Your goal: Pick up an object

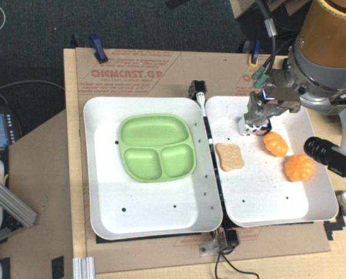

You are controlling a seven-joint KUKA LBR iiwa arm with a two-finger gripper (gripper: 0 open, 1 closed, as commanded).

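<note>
My gripper (255, 124) hangs low over the far part of the right bin (266, 211), its metal body reaching in from the upper right. A tan slice of bread (230, 157) lies near the bin's left wall, down and left of the gripper. An orange fruit-like piece (276, 143) sits just right of the gripper tip, close to it. A small orange pumpkin (298, 167) rests further right, near the bin's right side. A small dark-and-white patch shows right under the gripper tip; what it is stays unclear.
The left bin (103, 202) holds a green divided plate (157, 147) with three compartments. A black clamp (197, 89) sits at the far end of the seam between the bins. A black cylinder (327, 153) juts in over the right bin's right rim.
</note>
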